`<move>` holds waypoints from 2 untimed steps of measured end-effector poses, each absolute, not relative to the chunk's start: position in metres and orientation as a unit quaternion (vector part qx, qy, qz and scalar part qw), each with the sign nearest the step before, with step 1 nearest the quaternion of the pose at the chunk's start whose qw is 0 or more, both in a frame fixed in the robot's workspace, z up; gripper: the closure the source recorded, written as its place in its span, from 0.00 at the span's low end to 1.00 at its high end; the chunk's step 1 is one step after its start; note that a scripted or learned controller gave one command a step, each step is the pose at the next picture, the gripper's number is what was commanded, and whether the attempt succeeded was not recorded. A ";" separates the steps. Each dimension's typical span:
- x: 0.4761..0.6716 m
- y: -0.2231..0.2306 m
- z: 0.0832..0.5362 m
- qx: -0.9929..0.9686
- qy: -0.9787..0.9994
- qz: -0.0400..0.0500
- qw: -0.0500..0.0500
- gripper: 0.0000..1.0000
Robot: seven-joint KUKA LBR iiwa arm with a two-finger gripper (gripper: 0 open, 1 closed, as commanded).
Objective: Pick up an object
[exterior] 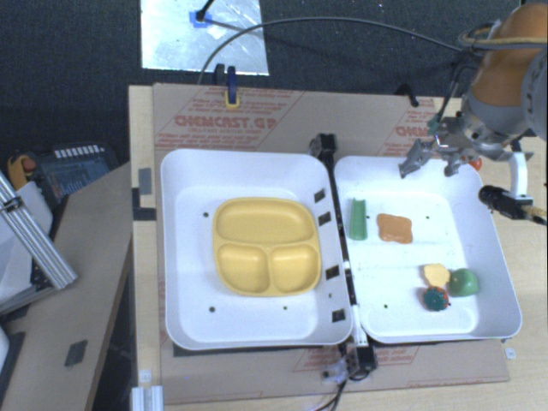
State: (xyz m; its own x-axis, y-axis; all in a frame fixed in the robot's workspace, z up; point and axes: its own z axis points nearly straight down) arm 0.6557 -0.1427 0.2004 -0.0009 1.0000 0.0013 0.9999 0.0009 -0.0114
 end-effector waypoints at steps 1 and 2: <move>0.659 -0.142 0.209 -0.706 -0.708 0.000 -0.001 0.00; 0.655 -0.145 0.148 -0.707 -0.708 0.001 0.001 0.00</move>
